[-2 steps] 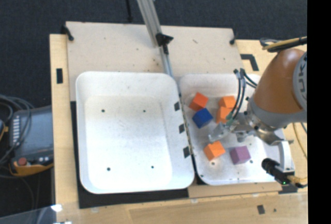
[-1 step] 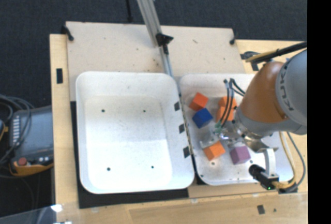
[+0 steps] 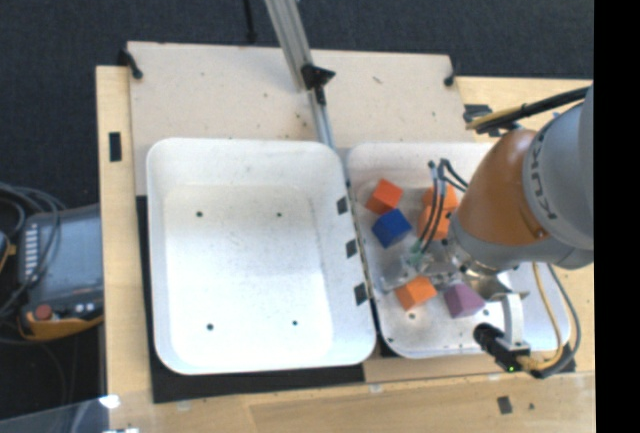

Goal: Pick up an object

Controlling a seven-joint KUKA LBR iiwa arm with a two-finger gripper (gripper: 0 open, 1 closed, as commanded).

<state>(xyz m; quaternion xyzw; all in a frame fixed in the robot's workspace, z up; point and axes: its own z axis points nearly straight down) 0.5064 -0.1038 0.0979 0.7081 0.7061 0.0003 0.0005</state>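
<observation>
Orange cube (image 3: 417, 293), purple block (image 3: 462, 299) crowded beside gripper (image 3: 432, 273), lowered into right bin (image 3: 400, 341) for picking; finger state impossible to tell.

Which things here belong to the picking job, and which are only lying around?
For the job:
- orange block
- blue block
- second orange block
- purple block
- right bin
- arm

Lying about:
- left bin
- metal rail
- pendant

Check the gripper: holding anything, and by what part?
Cannot tell. The arm's wrist hides the fingertips; they sit low over the right bin, among the orange block and purple block.
</observation>
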